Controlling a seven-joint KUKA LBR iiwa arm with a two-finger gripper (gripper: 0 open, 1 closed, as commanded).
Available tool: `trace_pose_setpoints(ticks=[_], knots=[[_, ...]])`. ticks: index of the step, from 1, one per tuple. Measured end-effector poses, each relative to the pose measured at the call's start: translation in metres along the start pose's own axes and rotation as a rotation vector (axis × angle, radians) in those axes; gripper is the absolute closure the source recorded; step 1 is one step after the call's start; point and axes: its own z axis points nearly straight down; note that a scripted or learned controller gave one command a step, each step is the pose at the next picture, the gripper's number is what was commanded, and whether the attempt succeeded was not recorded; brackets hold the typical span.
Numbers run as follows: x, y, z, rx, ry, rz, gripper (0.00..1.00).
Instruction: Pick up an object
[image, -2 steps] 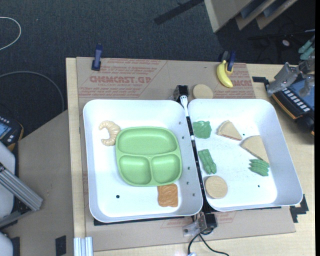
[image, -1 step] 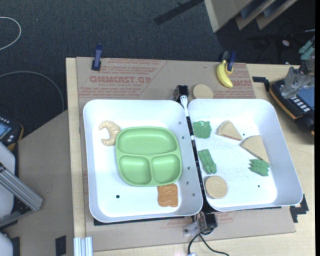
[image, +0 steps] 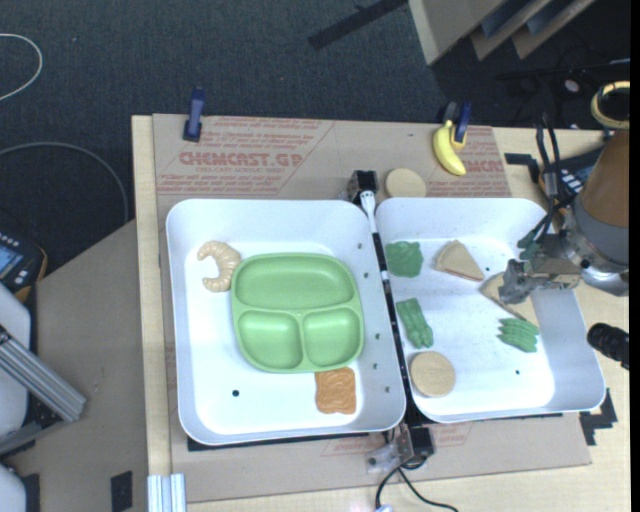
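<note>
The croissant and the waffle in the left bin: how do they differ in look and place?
1. The croissant is pale beige and curved like a hook; the waffle is orange-brown and roughly square.
2. The croissant lies at the upper left of the green plate; the waffle lies below the plate's lower right corner.
3. The croissant looks smooth; the waffle shows a bumpy surface.

Both are toy foods lying beside the plate in the left bin, not on the plate.

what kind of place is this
Likely a robotics lab test bench: two white bins clamped onto a board, toy food such as a croissant, and a robot arm reaching in.
</note>
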Motion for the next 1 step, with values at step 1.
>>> trace_pose_setpoints(ticks=[1], knots=[[0.0460, 0.0411, -0.2418, -0.030, -0.006, -0.008, 1.00]])
